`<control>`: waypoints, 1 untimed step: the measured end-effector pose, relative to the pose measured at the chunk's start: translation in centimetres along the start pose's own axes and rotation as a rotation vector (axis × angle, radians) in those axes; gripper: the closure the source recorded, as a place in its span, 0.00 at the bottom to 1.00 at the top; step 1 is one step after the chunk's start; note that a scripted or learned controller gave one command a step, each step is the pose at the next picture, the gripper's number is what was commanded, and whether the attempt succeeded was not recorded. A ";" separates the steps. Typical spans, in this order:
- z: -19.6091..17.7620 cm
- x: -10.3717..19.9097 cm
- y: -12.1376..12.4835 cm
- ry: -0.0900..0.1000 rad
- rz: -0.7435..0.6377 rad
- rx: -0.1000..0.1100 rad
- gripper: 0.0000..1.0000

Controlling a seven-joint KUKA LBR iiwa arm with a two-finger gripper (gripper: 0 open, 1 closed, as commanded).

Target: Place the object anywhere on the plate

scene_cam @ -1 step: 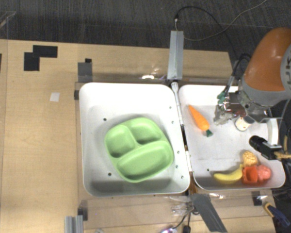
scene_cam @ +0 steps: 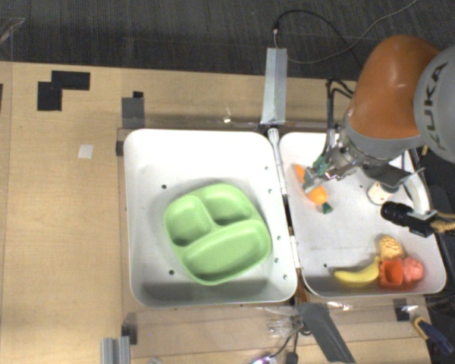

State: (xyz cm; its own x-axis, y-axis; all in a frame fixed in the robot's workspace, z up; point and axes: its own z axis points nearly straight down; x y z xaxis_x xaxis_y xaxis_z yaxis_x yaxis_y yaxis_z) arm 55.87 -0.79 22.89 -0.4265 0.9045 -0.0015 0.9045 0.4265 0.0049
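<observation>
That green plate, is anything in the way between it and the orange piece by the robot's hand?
Only the two bins' adjoining walls. The orange piece lies in the right bin, just below the hand; the green plate sits in the left bin with no visible objects on it.

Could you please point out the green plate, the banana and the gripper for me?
green plate [scene_cam: 217, 233]: camera view, on its central divider.
banana [scene_cam: 356, 276]: camera view, mid-body.
gripper [scene_cam: 324, 170]: camera view, at its tip.

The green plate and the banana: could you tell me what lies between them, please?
In the camera view, the adjoining bin walls separate the green plate from the banana; otherwise just bare white bin floor.
</observation>
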 end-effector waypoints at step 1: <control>-1.5 6.2 1.4 0.000 -0.040 -0.001 1.00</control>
State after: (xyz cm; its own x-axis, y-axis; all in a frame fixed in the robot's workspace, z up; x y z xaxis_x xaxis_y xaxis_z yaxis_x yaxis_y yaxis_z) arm 54.50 5.42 24.40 -0.4628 0.8865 -0.0016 0.8865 0.4628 0.0059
